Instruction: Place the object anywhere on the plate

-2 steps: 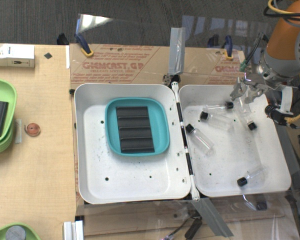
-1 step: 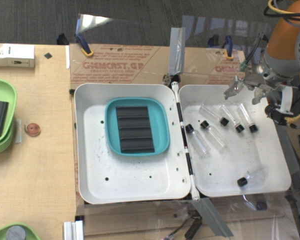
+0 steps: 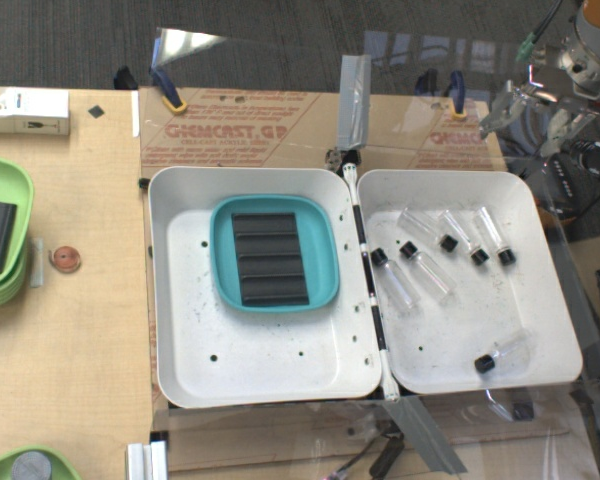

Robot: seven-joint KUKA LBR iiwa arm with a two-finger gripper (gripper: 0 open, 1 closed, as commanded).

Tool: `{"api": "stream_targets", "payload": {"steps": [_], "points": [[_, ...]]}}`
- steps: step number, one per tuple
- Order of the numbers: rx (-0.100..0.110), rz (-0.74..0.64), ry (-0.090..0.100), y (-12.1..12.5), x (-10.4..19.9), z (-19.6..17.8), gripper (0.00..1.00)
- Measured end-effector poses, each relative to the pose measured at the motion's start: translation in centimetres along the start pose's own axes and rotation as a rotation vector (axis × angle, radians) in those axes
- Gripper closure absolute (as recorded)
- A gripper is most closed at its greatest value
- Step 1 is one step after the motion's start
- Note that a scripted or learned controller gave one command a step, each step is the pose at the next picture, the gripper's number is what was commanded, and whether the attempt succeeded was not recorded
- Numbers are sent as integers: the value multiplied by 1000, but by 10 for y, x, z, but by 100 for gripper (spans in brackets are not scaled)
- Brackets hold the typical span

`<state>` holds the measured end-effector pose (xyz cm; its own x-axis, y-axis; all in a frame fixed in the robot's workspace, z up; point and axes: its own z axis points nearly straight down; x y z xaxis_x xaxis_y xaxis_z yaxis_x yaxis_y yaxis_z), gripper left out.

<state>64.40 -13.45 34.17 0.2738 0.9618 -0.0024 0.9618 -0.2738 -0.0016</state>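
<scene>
Two shallow white bins sit side by side on the bench (image 3: pixel 80 368), the left bin (image 3: pixel 180 358) near the middle of the frame and the right bin (image 3: pixel 540 348) toward the right. In the left bin lies one teal plate (image 3: pixel 325 258), square with rounded corners, placed in the bin's upper half; on it rests one dark ribbed insert (image 3: pixel 270 258) with four ridges. The right bin holds six clear vials with black caps, all lying on their sides. Five of them are gathered in the bin's upper half: one (image 3: pixel 392 278) close to the bin's left wall, one (image 3: pixel 425 266) just to its right, one (image 3: pixel 430 228) above these, and two (image 3: pixel 465 238) (image 3: pixel 492 236) further right, lying near each other. The sixth vial (image 3: pixel 502 355) lies apart from the rest, in the lower right part of the same bin. None of the vials touches the plate. The arm's pincer (image 3: pixel 525 108) is in the upper right corner of the frame, above the right bin's far edge and well apart from all six vials; whether it is spread or pressed together cannot be told, and nothing is seen in it. At the left edge of the frame there is one green tray (image 3: pixel 15 183), and beside it one small reddish disc (image 3: pixel 66 259).
</scene>
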Motion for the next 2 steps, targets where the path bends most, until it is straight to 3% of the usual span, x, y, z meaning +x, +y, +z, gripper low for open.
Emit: {"api": "stream_targets", "payload": {"steps": [1,2], "points": [[0,120,0,28,-49,-99,0],[2,349,0,35,-68,-98,0]]}}
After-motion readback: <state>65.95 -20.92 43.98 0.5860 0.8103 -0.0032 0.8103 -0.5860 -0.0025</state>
